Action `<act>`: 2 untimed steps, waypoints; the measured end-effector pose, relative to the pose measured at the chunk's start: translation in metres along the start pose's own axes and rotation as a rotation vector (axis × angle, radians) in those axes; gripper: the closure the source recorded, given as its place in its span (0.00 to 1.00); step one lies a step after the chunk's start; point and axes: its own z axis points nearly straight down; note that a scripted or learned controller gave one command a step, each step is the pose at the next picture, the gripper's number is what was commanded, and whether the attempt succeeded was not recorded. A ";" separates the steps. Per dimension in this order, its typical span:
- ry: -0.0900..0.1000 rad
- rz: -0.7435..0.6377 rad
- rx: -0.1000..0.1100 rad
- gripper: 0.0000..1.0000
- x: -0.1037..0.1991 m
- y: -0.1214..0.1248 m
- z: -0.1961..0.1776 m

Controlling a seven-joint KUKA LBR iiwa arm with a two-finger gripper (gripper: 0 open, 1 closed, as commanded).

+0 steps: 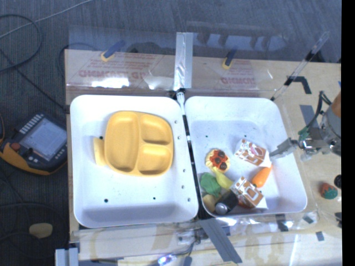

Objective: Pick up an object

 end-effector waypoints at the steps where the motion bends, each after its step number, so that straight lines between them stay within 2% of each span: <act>1: -0.002 -0.211 -0.009 0.00 0.017 -0.003 0.133; 2: -0.002 -0.210 -0.012 1.00 0.017 -0.002 0.123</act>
